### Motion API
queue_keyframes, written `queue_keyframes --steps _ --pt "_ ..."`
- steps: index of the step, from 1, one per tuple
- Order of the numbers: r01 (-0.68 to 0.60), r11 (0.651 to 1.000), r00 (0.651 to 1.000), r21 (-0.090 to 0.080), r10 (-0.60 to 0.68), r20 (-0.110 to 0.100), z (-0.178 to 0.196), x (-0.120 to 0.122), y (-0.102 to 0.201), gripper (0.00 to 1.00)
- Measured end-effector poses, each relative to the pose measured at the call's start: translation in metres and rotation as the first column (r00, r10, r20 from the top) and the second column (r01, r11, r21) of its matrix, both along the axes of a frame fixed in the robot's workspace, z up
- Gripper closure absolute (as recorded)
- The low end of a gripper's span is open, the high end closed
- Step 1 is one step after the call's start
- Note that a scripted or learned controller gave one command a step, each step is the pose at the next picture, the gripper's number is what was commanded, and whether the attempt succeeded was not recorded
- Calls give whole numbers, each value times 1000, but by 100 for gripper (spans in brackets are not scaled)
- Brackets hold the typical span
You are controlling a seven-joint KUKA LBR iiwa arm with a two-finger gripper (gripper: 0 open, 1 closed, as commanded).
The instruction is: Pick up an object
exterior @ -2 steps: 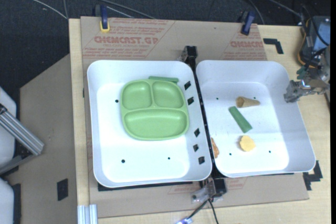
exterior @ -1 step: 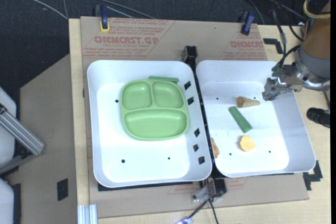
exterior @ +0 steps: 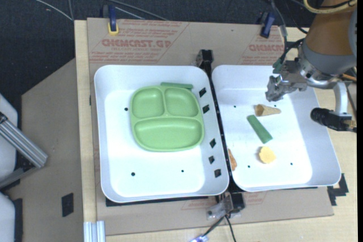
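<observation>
Hovering over the right bin (exterior: 317,139), the gripper (exterior: 274,91) hangs just at one o'clock from a tan wedge (exterior: 266,110), whose long axis runs three to nine. How far its jaws stand apart cannot be told; nothing shows between them. A green stick (exterior: 259,128) and yellow chunk (exterior: 266,155) lie toward six; a green divided plate (exterior: 167,118) fills the left bin (exterior: 113,139).

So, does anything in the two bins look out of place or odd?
One thing: a small orange-brown piece lies against the left wall of the right bin, by the divider, apart from the other items. Nothing looks spilled or broken.
</observation>
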State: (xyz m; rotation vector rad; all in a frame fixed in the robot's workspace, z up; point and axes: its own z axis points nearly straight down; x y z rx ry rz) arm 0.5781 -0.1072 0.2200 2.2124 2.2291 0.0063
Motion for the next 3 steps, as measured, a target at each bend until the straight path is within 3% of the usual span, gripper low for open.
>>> queue_keyframes --steps 2,3 --pt "1 1000 1000 0 -1 -2 2 13 113 100" --pt "0 1000 1000 1 0 -1 6 38 169 100"
